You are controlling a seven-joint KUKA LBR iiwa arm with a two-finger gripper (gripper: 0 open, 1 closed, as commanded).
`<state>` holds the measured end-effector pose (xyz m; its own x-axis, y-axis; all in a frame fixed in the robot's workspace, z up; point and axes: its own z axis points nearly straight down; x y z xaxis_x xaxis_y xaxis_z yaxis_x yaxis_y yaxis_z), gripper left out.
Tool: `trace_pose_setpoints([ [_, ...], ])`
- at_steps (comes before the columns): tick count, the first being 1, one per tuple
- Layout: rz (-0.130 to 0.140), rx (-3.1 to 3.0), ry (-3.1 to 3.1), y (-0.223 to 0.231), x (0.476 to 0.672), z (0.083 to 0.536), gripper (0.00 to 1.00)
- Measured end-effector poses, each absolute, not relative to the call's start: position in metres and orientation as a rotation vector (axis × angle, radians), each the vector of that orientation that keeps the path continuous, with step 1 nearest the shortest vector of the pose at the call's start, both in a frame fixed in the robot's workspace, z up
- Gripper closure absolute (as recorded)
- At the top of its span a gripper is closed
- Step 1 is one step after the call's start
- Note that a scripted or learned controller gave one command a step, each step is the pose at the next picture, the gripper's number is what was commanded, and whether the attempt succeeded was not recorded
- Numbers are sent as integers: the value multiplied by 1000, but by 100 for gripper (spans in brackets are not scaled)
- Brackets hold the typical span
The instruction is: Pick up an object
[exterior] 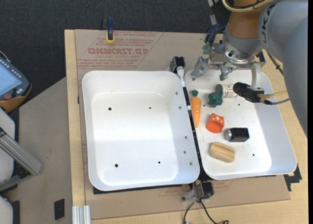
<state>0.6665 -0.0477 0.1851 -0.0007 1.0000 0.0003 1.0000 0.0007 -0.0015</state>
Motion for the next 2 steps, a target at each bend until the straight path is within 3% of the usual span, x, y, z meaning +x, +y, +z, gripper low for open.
trace_pose_setpoints([
  [1,11,-2227,-2208,-107,554,182,0],
  [2,1,-2215,-2222,-69,550,185,0],
])
